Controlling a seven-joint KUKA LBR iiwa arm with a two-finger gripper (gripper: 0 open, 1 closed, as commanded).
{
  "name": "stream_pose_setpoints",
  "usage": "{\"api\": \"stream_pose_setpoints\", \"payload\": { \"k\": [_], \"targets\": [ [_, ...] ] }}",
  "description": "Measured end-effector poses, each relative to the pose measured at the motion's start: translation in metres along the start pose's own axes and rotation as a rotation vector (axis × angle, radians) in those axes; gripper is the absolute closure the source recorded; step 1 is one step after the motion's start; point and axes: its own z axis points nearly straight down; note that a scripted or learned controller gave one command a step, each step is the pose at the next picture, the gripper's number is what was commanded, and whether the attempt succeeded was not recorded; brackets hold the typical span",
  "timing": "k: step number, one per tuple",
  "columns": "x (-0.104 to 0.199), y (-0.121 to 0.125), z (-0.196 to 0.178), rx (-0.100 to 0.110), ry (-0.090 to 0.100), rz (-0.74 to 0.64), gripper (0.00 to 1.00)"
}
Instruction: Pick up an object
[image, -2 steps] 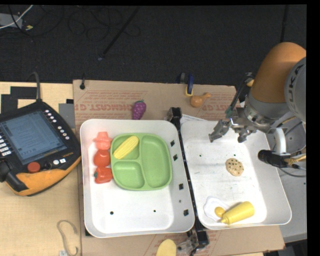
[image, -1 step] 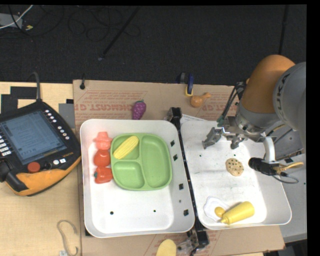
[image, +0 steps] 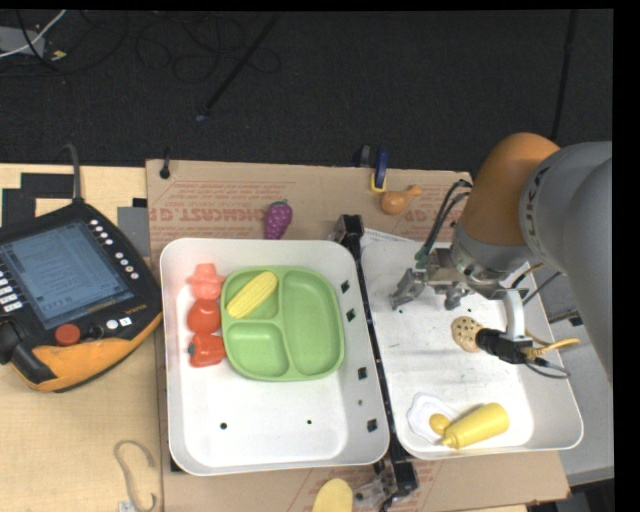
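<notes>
Over the far part of the right bin (image: 432, 372) the gripper (image: 430, 293) hangs with its 2 fingers (image: 404, 292) spread apart and nothing between them. The grey arm (image: 570, 215) reaches in from the right, bent downward at the wrist, its orange band (image: 508, 185) just above the gripper. Both white bins sit side by side on a sheet of cardboard (image: 220, 195) laid on a pale wooden bench (image: 70, 440), with black cloth (image: 300, 70) behind and a teach pendant (image: 70, 285) to the left. Just near and right of the gripper, apart from it, a speckled tan disc (image: 463, 331) lies flat on the bin floor. At the near edge of that bin a yellow bottle (image: 478, 424) lies on its side, its long axis running left to right with the right end a little farther, the narrower end touching a toy fried egg (image: 428, 411). The left bin (image: 260, 425) holds a green divided plate (image: 300, 335) with a yellow corn cob (image: 250, 292) in its far-left compartment, angled from near-left to far-right, and red and pink toys (image: 204, 316) stand just left of the plate. On the cardboard beyond the bins sit a purple toy (image: 278, 217) and an orange-tan one (image: 398, 200).
</notes>
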Motion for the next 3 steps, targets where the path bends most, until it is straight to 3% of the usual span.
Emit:
{"api": "stream_pose_setpoints", "payload": {
  "k": [1, 2, 3],
  "targets": [
    [0.002, 0.000, 0.026, -0.001, -0.001, -0.001, 0.00],
    [0.000, 0.000, 0.014, -0.003, -0.001, 0.002, 1.00],
    [-0.008, 0.006, -0.040, -0.008, -0.002, 0.002, 1.00]
  ]
}}
